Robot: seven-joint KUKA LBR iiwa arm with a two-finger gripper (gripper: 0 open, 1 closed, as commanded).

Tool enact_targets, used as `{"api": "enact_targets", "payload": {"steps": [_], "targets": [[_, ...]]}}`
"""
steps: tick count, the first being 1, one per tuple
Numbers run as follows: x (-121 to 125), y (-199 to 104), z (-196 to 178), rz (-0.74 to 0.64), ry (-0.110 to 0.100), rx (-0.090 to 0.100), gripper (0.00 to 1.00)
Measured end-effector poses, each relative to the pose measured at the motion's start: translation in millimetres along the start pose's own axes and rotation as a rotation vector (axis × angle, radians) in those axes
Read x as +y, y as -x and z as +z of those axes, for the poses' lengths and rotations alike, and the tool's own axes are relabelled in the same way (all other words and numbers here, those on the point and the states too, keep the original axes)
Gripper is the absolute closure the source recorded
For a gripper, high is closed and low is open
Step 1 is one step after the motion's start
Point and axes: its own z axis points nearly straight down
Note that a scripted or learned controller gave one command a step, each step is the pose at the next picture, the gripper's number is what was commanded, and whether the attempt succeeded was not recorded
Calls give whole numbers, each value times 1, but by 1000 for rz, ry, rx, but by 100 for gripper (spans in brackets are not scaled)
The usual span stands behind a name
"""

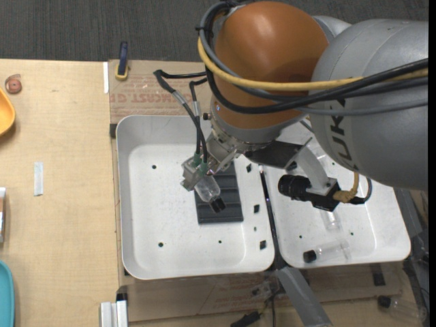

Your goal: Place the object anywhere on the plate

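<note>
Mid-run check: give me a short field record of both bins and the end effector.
left bin: dark ridged slab lying flat, toward the right wall
end effector: over the left bin, above the slab's upper end
right bin: small dark piece near the front wall
grasp: cannot tell

The left bin point(150, 203) has bare floor all around the dark ridged slab point(228, 208).

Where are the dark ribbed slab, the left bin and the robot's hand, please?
Dark ribbed slab point(230, 211): camera view, its lower right part.
Left bin point(148, 203): camera view, bare floor.
Hand point(206, 188): camera view, its tip.
</note>
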Motion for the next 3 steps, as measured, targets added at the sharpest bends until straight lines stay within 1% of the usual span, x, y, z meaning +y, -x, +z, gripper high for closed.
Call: {"api": "enact_targets", "payload": {"steps": [1, 2, 3], "targets": [[58, 85, 93, -3, 1, -1, 100], [68, 65, 86, -310, 3, -1, 100], [104, 65, 191, -538, 4, -1, 100]]}}
